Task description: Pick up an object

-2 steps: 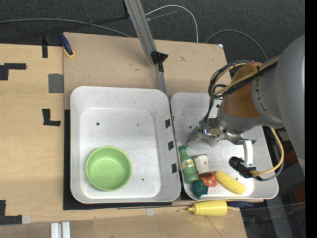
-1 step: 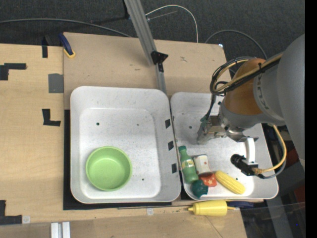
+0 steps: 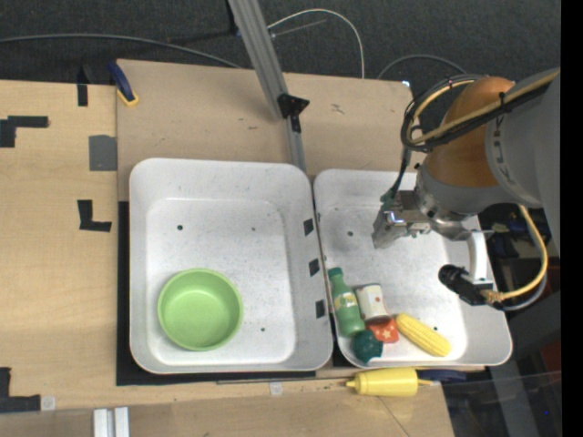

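Near the right bin's (image 3: 346, 194) front edge we log a cluster: green bottle (image 3: 344, 303), white can (image 3: 371, 299), red piece (image 3: 385, 330), yellow corn (image 3: 423, 334). Gripper (image 3: 390, 228) hovers above bare floor behind them; whether open, we cannot tell. Left bin (image 3: 219, 176) holds a green bowl (image 3: 199, 309).

Wooden bench (image 3: 55, 271), two white bins (image 3: 219, 189) side by side, yellow bottle (image 3: 387, 382) at front edge

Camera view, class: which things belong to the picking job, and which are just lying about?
Job: pincer; green bottle; small white can; corn cob; green bowl.

Lying about: yellow bottle outside the bins; blue clamp; cables.
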### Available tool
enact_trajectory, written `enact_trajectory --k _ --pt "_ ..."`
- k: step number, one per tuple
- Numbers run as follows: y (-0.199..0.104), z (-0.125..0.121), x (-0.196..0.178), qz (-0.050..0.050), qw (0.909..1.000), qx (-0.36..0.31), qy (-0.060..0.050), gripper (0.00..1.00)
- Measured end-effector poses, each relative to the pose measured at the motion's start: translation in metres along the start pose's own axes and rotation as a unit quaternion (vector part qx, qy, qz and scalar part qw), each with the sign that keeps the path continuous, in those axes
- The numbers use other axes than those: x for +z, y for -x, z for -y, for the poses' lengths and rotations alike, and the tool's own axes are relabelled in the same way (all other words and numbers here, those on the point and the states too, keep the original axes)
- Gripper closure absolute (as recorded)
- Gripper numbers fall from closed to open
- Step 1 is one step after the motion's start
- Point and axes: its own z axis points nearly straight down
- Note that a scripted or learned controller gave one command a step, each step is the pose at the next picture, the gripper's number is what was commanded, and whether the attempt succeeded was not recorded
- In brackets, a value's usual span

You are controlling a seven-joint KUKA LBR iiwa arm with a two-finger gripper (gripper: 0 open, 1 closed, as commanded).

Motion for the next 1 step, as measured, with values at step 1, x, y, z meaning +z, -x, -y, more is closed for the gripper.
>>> enact_trajectory --k 1 --pt "0.0081 -0.0048 -0.058 0.001 1.0 0.001 0.0 1.0"
